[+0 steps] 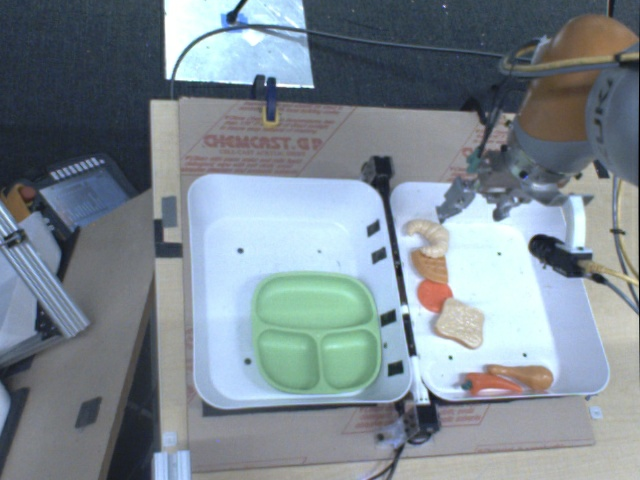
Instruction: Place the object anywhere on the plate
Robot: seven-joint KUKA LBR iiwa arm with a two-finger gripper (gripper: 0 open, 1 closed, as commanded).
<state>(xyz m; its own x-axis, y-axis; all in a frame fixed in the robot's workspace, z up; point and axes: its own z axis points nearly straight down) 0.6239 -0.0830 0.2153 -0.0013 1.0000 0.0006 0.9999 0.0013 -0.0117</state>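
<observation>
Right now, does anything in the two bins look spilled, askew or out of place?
Nothing stands out. The green plate sits flat in the left bin, with no food on it. The food pieces lie loosely in the right bin, none over the rim. The gripper hovers above that bin's far edge.

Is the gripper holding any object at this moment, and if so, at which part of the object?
Nothing is held. The gripper hangs open above the far end of the right bin, and nothing sits between its fingers. The nearest item, the croissant, lies on the bin floor.
</observation>
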